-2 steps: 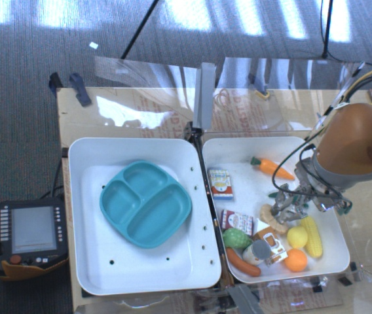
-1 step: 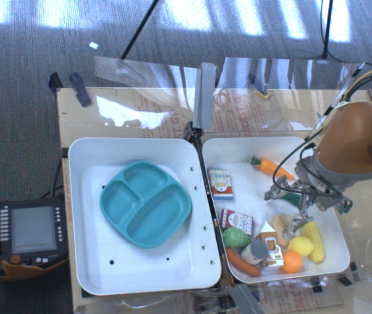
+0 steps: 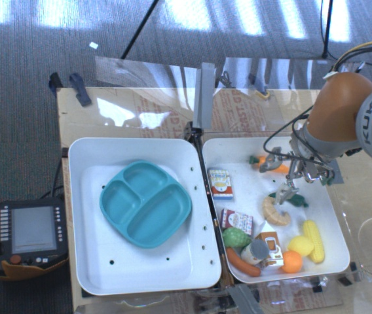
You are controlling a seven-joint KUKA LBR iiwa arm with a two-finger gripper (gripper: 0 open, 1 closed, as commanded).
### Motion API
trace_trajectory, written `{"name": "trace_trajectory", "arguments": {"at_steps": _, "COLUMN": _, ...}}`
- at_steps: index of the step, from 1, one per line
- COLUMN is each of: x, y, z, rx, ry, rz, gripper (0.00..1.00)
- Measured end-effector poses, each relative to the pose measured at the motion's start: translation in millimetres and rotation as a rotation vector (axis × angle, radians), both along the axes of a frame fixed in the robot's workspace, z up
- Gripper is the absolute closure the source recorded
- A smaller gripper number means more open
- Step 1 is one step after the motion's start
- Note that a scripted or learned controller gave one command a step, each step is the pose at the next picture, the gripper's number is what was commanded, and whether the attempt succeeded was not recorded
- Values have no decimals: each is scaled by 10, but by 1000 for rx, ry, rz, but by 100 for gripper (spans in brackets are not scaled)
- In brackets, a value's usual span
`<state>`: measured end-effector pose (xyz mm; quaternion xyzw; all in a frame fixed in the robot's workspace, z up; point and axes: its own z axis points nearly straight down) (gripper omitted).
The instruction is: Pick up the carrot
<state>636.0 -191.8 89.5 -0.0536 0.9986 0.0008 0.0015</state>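
Note:
The carrot, orange with a green top, lies near the back of the right bin; its right end is hidden under the gripper's body. My gripper reaches in from the right and points down just in front of the carrot. Its tip is over a green toy vegetable and a tan bagel. Nothing shows in its grasp.
The right bin also holds a small carton, a red box, a green vegetable, a sausage, a can, an orange, a lemon and corn. A teal divided plate lies in the left bin.

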Motion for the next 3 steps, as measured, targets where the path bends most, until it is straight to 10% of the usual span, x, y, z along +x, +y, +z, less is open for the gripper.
{"name": "trace_trajectory", "arguments": {"at_steps": 1, "x": 18, "y": 11, "z": 111, "rx": 1, "ry": -6, "rz": 1, "gripper": 100}}
{"name": "trace_trajectory", "arguments": {"at_steps": 2, "x": -235, "y": 268, "z": -2, "rx": -1, "ry": -2, "rz": 238, "gripper": 100}}
{"name": "trace_trajectory", "arguments": {"at_steps": 3, "x": -238, "y": 268, "z": -9, "rx": -1, "ry": -1, "rz": 238, "gripper": 0}}
